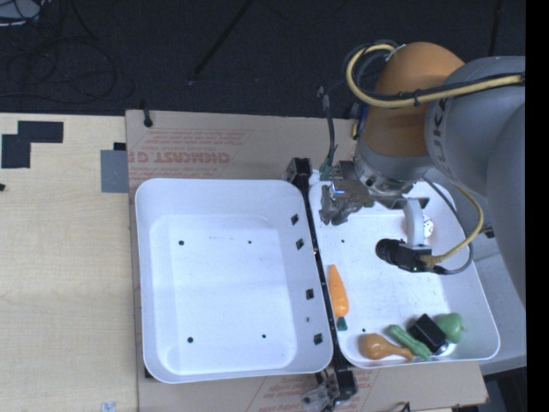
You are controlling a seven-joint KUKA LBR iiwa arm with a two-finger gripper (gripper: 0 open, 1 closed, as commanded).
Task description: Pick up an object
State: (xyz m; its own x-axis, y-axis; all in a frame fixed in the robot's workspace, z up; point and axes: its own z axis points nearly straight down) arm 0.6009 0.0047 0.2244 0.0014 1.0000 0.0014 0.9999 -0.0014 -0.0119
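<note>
Lying along the left wall of the right bin (480, 316), a smooth tapered orange carrot-shaped toy (338, 290), plastic-looking, with a small dark green tip at its near end. Clustered in the near corner of the same bin: a tan gourd-shaped piece (377, 346), a green stalk-like piece (409, 341), a black blocky object (426, 331) resting across it, and a rounded glossy green piece (449, 324) just beside the block. Hanging over the far left part of that bin, well apart from the carrot, the gripper (334, 206), metallic and dark; whether open or closed cannot tell. Above it, the grey arm (476, 127) with orange band and looping yellow cable. Just beside, the left bin (146, 230), shallow glossy white plastic with small dark holes. Underneath both, brown cardboard (214, 144) printed with red lettering, upside down and illegible. Beyond, a pale wooden bench (60, 273).
</note>
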